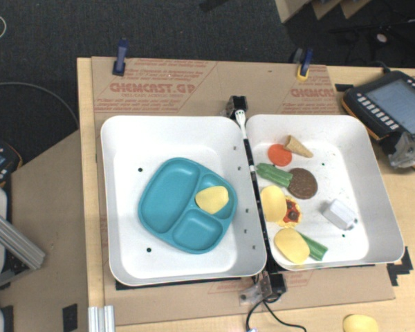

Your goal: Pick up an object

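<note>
Two shallow white bins are seen side by side on a brown cardboard sheet [159, 81]. In the left bin [121, 185] a teal divided plate [173, 209] is placed, and a pale yellow rounded piece [211, 198] is lying in its right compartment.

The right bin [366, 164] is filled with small toy food items. At the far side an orange-red round piece [279, 155] is found, touching a tan cone [297, 146]. Just nearer, a green elongated piece [274, 175] is lying beside a brown disc [303, 183]. Below them a yellow oval piece [272, 200] is touching a small red and yellow item [292, 212]. At the near edge another yellow rounded piece [291, 245] is resting against a second green piece [314, 246]. A white-grey block [339, 214] is lying apart at the right.

A black tablet-like device [387, 106] is seen on the far right of the bench. The state of the gripper cannot be told from this view.
</note>
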Robot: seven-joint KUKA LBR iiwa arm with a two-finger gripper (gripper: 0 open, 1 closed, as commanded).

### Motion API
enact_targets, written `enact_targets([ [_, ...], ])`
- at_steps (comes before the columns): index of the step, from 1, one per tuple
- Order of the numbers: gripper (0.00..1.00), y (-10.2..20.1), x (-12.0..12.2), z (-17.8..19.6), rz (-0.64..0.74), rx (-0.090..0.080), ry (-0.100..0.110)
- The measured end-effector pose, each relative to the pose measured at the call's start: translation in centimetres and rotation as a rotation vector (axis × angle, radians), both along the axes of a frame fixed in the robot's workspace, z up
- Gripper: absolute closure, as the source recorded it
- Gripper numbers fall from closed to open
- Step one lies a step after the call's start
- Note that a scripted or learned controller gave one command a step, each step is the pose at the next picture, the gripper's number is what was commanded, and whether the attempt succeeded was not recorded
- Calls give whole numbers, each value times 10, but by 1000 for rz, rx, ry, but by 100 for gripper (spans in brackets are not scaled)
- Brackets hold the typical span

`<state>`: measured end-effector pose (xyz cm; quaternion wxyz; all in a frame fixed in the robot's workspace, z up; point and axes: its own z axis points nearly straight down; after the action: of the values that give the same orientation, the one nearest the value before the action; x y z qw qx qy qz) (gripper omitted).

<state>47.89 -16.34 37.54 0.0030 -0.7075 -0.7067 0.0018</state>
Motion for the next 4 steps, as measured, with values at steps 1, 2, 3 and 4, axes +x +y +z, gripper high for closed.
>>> enact_targets([
  [1,100,-10,20,170,3,-10,-29],
  [2,100,-25,-1,80,-3,0,1],
  [3,100,-36,0,3,-1,0,0],
  [4,100,-4,29,170,6,-9,-30],
])
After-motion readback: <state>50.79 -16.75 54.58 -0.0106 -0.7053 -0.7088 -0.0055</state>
